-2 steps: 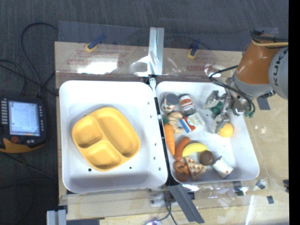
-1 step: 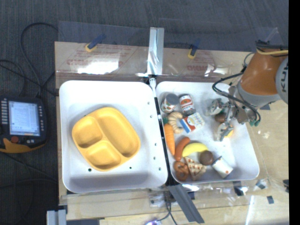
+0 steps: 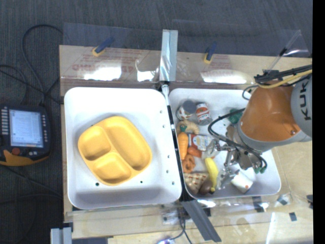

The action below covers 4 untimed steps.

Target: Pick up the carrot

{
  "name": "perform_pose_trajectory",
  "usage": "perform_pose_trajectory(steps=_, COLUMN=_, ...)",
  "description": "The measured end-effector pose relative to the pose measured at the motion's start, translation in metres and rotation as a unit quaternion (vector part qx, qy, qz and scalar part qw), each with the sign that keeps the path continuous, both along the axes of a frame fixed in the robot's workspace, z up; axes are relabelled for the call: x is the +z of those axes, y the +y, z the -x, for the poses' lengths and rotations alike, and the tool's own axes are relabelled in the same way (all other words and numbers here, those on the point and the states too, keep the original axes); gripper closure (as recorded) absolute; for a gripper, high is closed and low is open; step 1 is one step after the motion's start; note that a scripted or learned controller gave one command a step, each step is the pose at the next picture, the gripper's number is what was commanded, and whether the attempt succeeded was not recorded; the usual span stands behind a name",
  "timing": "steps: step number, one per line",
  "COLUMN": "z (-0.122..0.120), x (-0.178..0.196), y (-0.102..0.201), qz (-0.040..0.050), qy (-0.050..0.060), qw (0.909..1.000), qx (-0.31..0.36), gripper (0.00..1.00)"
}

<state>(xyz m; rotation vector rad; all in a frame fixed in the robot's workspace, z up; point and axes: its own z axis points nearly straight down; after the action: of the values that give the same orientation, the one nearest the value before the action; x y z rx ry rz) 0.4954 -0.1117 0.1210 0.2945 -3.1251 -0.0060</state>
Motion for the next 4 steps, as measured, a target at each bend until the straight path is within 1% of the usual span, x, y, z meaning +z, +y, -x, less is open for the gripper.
perform_pose_trajectory(steps=1, z=-0.073, x=-0.024, y=-0.044, qz=0.0014, qy=0.001, qw=0.9997, qx=0.025, gripper=0.00)
perform_pose_trajectory(steps=2, z=-0.068, x=-0.030, y=-0.004, qz=0.0045, qy=-0.009, qw=0.9977, qx=-0.067, gripper=0.00)
perform_pose_trajectory(steps=3, z=-0.070, x=-0.030, y=0.011, qz=0.0047, qy=-0.010, qw=0.9968, qx=-0.079, gripper=0.00)
perform_pose_trajectory(steps=4, z=-0.071, x=-0.021, y=0.013, qz=0.0048, qy=-0.011, qw=0.9969, qx=-0.078, gripper=1.00)
